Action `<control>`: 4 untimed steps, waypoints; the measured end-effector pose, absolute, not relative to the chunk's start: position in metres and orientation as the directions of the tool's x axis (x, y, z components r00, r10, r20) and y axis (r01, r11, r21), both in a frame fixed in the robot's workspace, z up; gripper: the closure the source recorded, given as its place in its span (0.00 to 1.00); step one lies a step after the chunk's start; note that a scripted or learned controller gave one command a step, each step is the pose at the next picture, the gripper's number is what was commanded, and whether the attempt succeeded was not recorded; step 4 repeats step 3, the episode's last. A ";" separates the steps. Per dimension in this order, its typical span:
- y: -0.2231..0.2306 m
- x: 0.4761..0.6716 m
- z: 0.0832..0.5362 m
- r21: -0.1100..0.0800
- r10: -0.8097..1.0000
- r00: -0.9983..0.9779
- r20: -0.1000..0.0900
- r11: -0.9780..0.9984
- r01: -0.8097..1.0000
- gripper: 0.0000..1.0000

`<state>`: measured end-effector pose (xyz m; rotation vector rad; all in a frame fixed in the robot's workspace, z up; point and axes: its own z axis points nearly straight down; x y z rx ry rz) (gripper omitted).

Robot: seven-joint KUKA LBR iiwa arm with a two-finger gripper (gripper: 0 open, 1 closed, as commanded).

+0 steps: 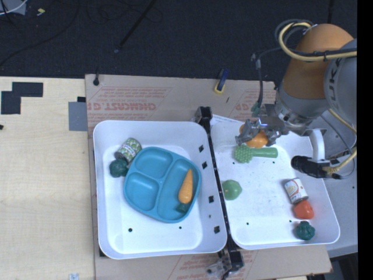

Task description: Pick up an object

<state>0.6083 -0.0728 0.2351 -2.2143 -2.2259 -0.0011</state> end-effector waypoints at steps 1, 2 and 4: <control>-0.075 0.613 0.233 -0.002 1.000 -0.004 0.000 0.004 1.000 1.00; -0.068 0.614 0.237 -0.002 1.000 -0.001 0.000 0.001 1.000 1.00; -0.077 0.612 0.221 -0.005 1.000 0.001 -0.001 -0.001 1.000 1.00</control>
